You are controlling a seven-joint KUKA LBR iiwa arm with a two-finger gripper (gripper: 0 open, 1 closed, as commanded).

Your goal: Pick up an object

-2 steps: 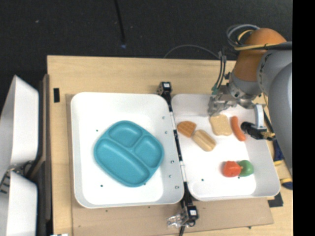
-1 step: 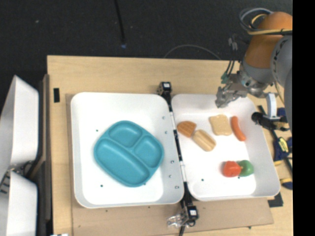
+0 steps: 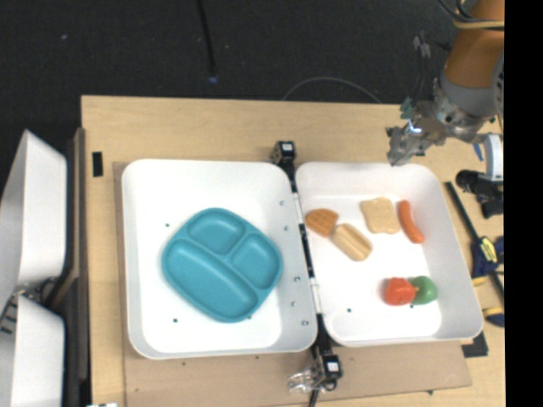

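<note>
Wooden bench (image 3: 212, 125) is carrying two white bins side by side: left bin (image 3: 140, 227) & right bin (image 3: 454, 303), edges touching at bench centre. Tools (image 3: 484, 253) are lying by right bin's right side.

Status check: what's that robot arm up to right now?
Gripper above right bin's far rim, holding nothing. Toy foods untouched; nearest, tan piece and orange sausage. Path clear.

Robot lab, plywood bench (image 3: 212, 125), twin white bins (image 3: 144, 227), cabling (image 3: 204, 24)

A teal divided plastic tray (image 3: 222, 264) lies in the left white bin (image 3: 136, 253); the right white bin (image 3: 365, 320) beside it holds six toy foods.
</note>
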